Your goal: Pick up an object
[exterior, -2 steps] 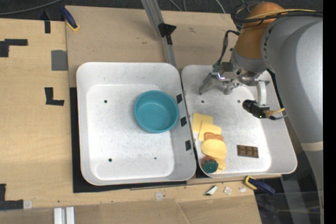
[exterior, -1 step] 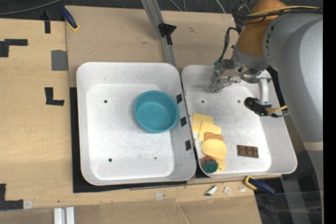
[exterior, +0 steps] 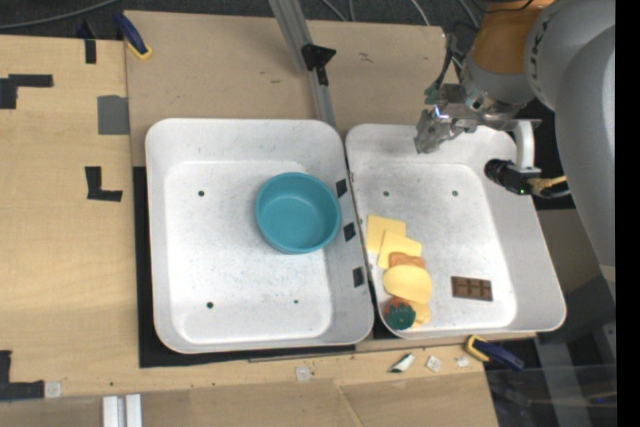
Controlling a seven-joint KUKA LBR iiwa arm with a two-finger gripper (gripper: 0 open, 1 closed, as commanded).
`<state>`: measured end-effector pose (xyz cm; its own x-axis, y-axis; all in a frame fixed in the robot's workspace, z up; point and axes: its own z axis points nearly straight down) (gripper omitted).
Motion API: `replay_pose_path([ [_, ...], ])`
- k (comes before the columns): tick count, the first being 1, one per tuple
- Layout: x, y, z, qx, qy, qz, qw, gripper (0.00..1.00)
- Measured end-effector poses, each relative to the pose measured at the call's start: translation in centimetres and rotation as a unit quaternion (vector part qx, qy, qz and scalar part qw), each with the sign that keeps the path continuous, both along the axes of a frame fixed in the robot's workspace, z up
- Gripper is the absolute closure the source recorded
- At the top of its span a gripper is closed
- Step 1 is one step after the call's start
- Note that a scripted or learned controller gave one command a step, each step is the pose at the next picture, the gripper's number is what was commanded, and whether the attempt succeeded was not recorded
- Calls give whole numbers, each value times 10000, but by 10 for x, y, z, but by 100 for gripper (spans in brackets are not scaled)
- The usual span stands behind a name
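1. Camera view: the gripper (exterior: 432, 137) is seen at the right bin's (exterior: 520, 245) twelve o'clock rim; whether it is released or clenched cannot be told.
2. The yellow foam pieces (exterior: 392, 243), an orange lump (exterior: 408, 283) and a brown chocolate block (exterior: 471, 289) are clustered toward six o'clock.
3. The block is judged light, stiff; its long edges are best pinched.

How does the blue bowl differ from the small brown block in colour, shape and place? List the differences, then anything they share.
1. The blue bowl is teal-blue; the brown block is dark brown.
2. The bowl is round and hollow; the block is flat and rectangular.
3. The bowl looks far larger than the block.
4. The bowl sits in the left bin; the block lies in the right bin.
Shared: both rest on a bin floor, apart from the gripper.
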<state>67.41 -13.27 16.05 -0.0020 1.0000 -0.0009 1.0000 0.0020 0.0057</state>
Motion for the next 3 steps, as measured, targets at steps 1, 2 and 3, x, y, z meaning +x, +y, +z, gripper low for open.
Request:
replay_pose_path([
  [1,1,1,54,1,5,0,10000,100],
  [2,-17,45,48,9,43,12,10000,100],
  [3,-32,99,62,17,35,24,10000,100],
])
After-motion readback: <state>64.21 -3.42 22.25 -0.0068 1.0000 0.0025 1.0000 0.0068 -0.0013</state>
